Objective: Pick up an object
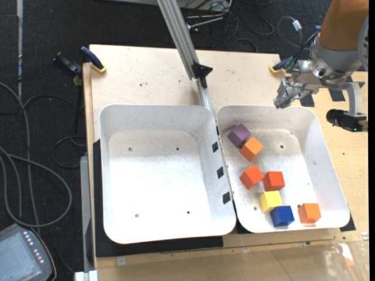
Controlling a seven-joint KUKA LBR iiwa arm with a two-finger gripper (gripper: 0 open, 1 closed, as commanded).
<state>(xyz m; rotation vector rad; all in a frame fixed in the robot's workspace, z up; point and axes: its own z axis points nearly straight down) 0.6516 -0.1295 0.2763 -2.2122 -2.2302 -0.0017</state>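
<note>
In the right bin (pixel 319 134), seven blocks: purple block (pixel 238 134) touching an orange block (pixel 252 148) near the divider side; a second orange block (pixel 252 176) just beside a red-orange block (pixel 273 181) at mid-floor; yellow block (pixel 270 201) touching the blue block (pixel 282 216), with a third orange block (pixel 309 213) near the front rim. Far right corner floor is bare. Gripper (pixel 283 100) hangs above the far rim, apart from all blocks; finger state cannot be told. Left bin (pixel 111 157) adjoins.
</note>
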